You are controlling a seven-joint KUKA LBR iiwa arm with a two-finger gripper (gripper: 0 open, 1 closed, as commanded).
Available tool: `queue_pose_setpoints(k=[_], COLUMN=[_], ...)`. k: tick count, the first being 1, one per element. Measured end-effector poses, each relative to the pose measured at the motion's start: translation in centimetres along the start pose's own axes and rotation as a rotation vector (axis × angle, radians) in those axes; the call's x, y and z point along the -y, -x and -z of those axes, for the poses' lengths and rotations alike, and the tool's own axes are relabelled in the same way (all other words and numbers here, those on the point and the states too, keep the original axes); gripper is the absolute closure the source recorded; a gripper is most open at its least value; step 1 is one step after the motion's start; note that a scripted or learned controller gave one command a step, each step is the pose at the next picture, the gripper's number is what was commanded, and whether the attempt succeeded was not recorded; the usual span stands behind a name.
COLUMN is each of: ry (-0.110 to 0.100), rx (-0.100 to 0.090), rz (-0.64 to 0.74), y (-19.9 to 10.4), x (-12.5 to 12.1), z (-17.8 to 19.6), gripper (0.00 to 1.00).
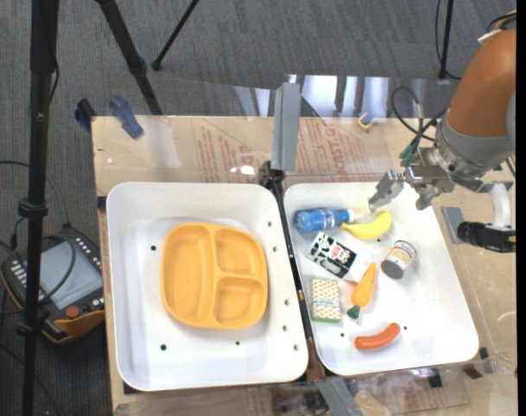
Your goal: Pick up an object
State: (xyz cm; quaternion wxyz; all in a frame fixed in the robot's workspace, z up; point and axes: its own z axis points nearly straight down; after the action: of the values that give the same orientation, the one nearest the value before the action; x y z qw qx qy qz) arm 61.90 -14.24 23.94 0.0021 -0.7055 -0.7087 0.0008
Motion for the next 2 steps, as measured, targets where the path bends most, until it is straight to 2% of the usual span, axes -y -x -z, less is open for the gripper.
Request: queue_pose_setpoints(k=[1, 2], ry=[0.003, -0.001], rx=[0.000, -0.001], rz=[0.008, 0.139], y=[-1.9, -0.9], x=[0.3, 6.4], z=[-13.1, -15.4], gripper=[0.00, 0.00])
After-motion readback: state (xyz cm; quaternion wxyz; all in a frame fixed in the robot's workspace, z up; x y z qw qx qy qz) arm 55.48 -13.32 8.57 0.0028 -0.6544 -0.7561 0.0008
